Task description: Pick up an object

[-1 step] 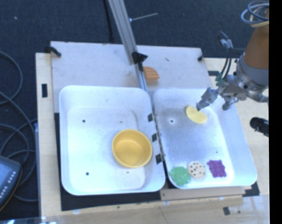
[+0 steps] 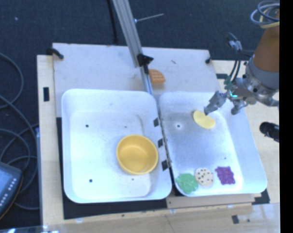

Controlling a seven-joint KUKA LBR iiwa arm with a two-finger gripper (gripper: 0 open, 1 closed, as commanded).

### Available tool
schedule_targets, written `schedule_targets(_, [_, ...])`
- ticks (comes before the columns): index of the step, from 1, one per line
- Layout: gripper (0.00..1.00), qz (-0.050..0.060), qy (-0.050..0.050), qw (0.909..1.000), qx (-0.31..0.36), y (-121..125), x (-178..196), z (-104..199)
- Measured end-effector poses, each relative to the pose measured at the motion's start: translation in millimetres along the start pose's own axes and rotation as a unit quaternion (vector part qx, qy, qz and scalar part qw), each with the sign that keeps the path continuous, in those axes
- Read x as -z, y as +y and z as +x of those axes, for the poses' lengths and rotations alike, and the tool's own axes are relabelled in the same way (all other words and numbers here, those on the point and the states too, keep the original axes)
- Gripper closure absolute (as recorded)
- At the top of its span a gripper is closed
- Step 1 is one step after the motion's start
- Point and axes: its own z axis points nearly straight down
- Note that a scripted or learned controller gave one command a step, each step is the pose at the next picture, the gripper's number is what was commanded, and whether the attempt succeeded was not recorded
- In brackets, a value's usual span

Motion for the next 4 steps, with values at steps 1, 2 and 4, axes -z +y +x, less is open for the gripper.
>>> schedule_targets(1, [0.00, 0.002, -0.002, 1.0000, -0.003, -1, -44, 4])
schedule_targets(2, [0.00, 0.004, -0.002, 1.0000, -0.003, -1, -107, 1])
schedule_targets(4, [1.00, -0.001, 0.000, 1.0000, -0.006, 4, -155, 3])
